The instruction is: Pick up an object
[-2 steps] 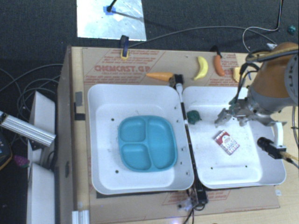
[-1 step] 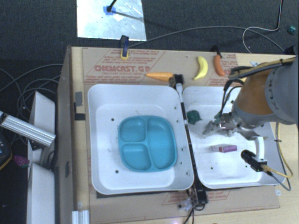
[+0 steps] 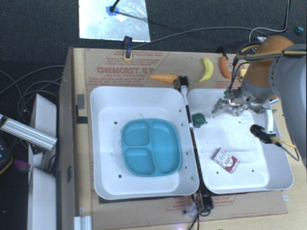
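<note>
My end effector (image 3: pixel 229 108) hangs spread and empty over the right bin (image 3: pixel 252 176); the green toy (image 3: pixel 199 120) hugs its dividing wall, so 1 finger may jam there; the red packet (image 3: pixel 225 159) lies flat and may slip.

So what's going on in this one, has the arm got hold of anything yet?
Not that the view shows. The gripper hangs over the back part of the right bin, with no object visibly in it. A small green object lies just to its left by the divider, and a red and white packet lies nearer the front. The left bin has a blue divided plate. A banana and a carrot lie on the cardboard behind the bins.
</note>
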You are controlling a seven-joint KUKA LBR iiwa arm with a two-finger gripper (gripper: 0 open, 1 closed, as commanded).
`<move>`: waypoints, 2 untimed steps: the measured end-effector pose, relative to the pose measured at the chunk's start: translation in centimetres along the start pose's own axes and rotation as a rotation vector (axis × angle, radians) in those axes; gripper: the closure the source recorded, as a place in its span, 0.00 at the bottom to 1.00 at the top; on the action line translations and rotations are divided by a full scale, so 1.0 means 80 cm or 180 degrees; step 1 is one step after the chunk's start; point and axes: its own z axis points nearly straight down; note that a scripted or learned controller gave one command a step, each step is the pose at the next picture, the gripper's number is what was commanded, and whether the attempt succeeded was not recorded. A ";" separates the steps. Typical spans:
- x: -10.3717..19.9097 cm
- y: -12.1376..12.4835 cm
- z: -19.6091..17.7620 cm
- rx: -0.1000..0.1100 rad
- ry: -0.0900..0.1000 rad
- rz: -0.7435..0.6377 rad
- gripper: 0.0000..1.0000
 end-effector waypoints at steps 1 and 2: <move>-0.021 0.025 -0.087 -0.0006 -0.0002 -0.0004 0.00; 0.039 -0.055 -0.108 0.0002 0.0005 -0.0001 0.00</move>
